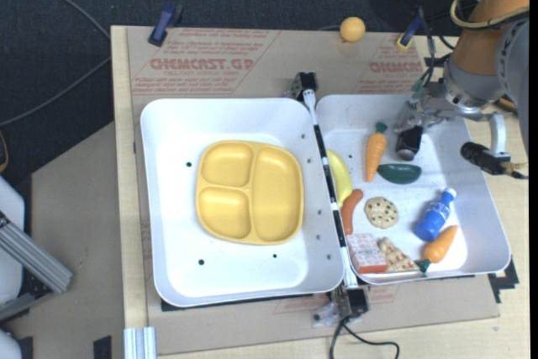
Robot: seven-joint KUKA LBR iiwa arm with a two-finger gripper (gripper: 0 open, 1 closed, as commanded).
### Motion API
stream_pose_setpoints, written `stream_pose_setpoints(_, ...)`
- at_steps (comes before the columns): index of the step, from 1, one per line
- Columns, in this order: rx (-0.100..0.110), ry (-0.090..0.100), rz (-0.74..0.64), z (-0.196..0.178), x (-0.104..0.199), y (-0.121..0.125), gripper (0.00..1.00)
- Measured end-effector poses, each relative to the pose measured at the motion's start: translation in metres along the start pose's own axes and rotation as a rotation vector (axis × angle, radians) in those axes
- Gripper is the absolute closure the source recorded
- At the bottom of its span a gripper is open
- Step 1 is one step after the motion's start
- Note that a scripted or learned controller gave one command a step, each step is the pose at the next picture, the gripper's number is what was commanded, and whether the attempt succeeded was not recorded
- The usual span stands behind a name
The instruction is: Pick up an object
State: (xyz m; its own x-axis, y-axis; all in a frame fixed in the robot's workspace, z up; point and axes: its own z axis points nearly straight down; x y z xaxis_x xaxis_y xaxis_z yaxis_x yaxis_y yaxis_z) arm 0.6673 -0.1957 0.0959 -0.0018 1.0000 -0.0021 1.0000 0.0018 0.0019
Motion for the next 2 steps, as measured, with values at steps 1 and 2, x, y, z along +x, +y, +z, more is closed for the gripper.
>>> stream_pose_setpoints(1,0.003,0.003,0.000,-0.014,0.051,-0.015,1.00)
stream_pose_setpoints(2,0.003,0.003,0.001,-0.021,0.098,-0.042,1.00)
